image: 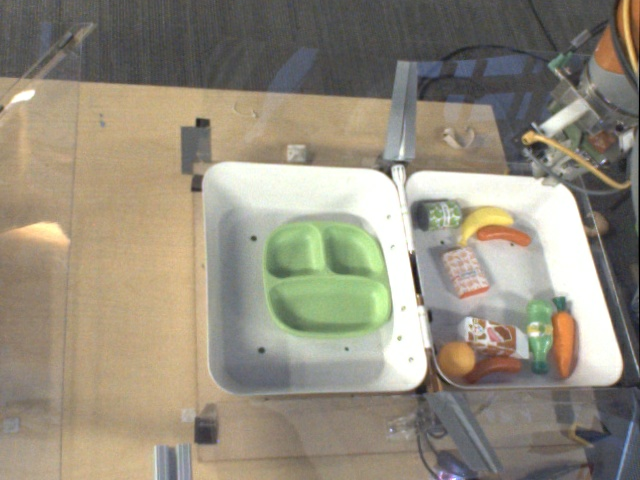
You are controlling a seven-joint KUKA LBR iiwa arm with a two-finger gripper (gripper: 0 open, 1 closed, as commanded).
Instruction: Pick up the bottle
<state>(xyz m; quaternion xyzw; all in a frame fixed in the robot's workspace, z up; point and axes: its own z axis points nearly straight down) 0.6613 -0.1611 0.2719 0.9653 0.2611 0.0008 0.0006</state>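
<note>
The bottle (540,335) is small and green and lies in the right bin (590,268) near its front right corner. An orange carrot (565,341) lies just right of it and a small carton (495,336) just left. My gripper (568,128) hangs at the upper right, above the bench beyond the right bin's far right corner and well away from the bottle. Cables and the wrist body cover much of it.
The right bin also holds a green can (440,213), a banana (484,220), a red sausage (503,235), a pink packet (465,271), an orange (457,358) and another sausage (495,368). The left bin (225,268) holds a green divided tray (327,278).
</note>
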